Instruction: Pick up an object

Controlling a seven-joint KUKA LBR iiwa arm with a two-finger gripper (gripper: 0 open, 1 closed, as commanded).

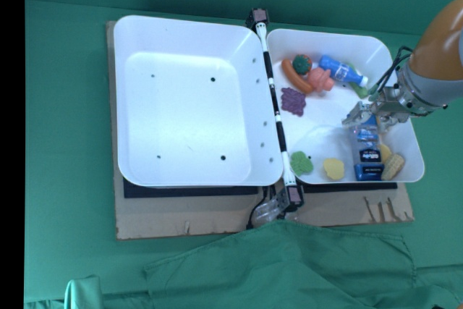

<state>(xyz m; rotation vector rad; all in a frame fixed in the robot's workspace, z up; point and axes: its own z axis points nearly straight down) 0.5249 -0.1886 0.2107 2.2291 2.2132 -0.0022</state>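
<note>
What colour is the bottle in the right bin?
The bottle is blue with a white cap, seen in the camera view.

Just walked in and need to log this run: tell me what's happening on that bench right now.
A grey robot arm reaches in from the right, and its gripper hangs low over the right bin, close above a small blue packet. Whether it grips anything cannot be told. That bin holds the toys: a blue bottle, an orange carrot, a purple bunch of grapes, a green piece, a yellow piece and a corn cob. The left bin sits beside it.
</note>
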